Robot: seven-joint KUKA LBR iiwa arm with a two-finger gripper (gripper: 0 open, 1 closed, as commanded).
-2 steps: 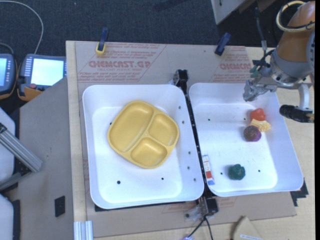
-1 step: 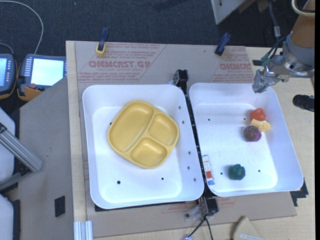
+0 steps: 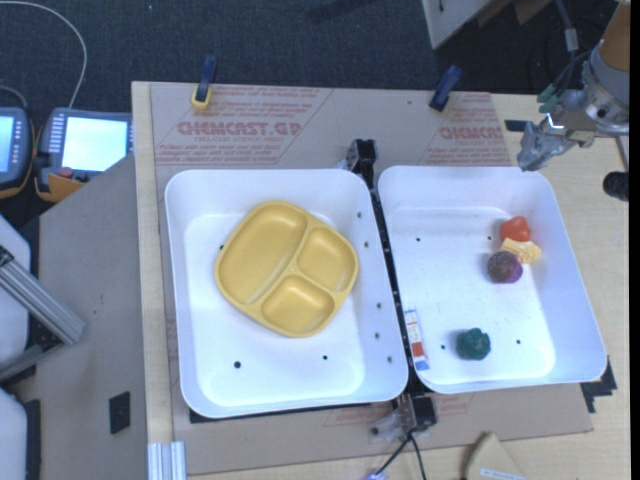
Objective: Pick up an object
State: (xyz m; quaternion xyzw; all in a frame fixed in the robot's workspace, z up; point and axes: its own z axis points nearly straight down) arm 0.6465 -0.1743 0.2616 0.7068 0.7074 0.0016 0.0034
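In the right bin [image 3: 440, 193] lie a red-orange piece [image 3: 516, 230], a yellow piece [image 3: 526, 252] just under it, a purple ball-like piece [image 3: 504, 267] touching them, and a dark green piece [image 3: 473, 344] nearer the front. A thin white tube with red and blue marks [image 3: 413, 336] rests along that bin's left wall. My gripper [image 3: 541, 152] hangs above the bin's far right corner, outside the rim, well away from every piece. Nothing sits between its fingers.
The left bin [image 3: 190, 298] holds a yellow divided plate [image 3: 288, 267]. Blue clamps [image 3: 205, 78] [image 3: 445, 88] pin the cardboard sheet at the back. A black latch [image 3: 362, 154] stands between the bins. Screens sit off the bench at far left.
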